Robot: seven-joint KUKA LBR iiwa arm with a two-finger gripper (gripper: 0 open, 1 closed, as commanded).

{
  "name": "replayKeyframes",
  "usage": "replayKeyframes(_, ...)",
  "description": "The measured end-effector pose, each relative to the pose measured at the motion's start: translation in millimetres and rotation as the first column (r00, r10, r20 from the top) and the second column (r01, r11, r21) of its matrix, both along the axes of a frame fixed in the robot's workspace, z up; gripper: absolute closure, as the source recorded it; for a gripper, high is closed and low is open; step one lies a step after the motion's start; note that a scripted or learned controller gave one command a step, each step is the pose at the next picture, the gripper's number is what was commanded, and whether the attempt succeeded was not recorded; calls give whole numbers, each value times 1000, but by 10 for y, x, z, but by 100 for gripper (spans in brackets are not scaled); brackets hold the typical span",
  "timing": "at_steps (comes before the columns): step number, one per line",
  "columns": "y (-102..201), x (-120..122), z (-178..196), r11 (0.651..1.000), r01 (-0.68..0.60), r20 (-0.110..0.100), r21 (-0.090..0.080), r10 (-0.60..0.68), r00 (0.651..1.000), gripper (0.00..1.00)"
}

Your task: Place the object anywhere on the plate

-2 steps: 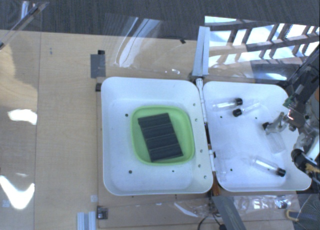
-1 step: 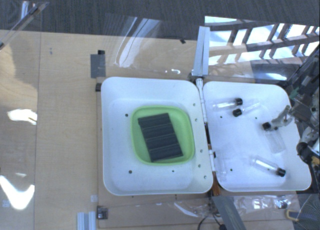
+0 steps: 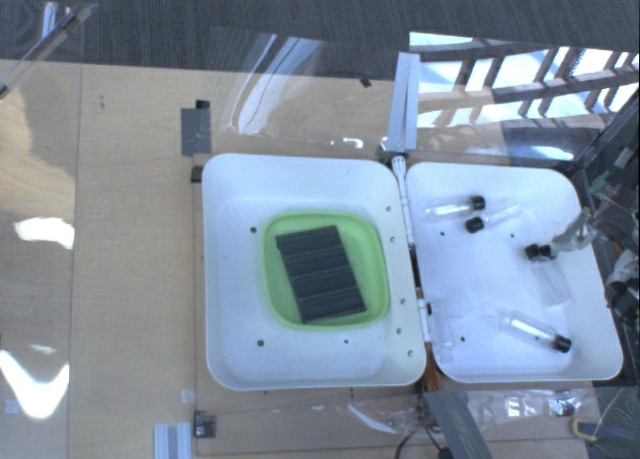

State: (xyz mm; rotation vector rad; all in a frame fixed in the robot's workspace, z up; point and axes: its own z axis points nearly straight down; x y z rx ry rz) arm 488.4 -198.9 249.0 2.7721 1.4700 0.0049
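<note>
A green square plate (image 3: 375, 277) lies in the left bin (image 3: 225, 347). On the middle of the plate rests a dark grey ridged block (image 3: 320, 274), lying flat and slightly turned. Several clear tubes with black caps lie in the right bin (image 3: 590, 367): two near its back left (image 3: 455, 210), one at the middle right (image 3: 539, 252) and one at the front (image 3: 535, 331). My gripper (image 3: 580, 235) reaches in at the right bin's right edge, close beside the middle-right tube. Most of the arm is cut off by the frame.
A metal bracket (image 3: 403, 107) stands behind the seam between the bins. A small dark block (image 3: 196, 129) sits on the bench behind the left bin. Bare wooden bench stretches to the left.
</note>
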Motion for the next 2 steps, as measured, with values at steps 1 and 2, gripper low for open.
replayKeyframes(1, 29, 0, -144, 1000, 25, -1, 1, -25, 1000, 0)
replayKeyframes(2, 66, 7, -108, 999, 44, 1, 1, -44, 999, 0)
